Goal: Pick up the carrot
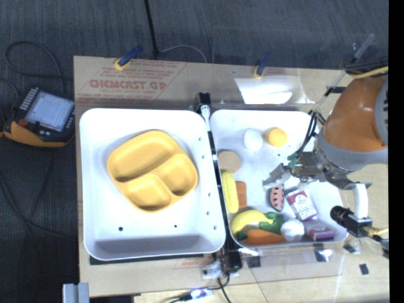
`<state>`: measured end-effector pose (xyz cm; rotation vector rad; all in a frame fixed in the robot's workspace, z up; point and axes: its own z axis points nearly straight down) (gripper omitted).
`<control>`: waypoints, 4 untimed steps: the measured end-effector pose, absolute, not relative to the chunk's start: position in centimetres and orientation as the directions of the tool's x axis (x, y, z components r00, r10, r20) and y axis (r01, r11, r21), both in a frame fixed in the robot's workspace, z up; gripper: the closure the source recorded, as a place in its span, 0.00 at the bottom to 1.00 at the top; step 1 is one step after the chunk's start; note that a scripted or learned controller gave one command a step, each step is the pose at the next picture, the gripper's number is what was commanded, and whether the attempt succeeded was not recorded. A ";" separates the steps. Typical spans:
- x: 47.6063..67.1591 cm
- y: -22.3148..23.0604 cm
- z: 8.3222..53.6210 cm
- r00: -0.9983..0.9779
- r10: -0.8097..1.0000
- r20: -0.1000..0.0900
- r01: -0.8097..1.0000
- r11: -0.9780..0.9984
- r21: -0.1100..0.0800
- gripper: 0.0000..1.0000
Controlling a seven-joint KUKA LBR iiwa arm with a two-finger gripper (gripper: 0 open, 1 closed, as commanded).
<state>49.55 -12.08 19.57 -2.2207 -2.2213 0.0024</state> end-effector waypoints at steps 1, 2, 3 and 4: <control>55.4 -22.0 29.1 0.107 0.994 -0.003 0.994 -0.107 0.002 0.00; 55.3 -21.0 15.5 0.078 0.997 0.000 0.997 -0.078 -0.004 0.00; 63.0 -21.1 11.5 -0.051 0.999 -0.001 0.999 0.051 -0.001 0.00; 66.2 -21.3 9.4 -0.011 1.000 0.013 1.000 0.011 -0.002 0.00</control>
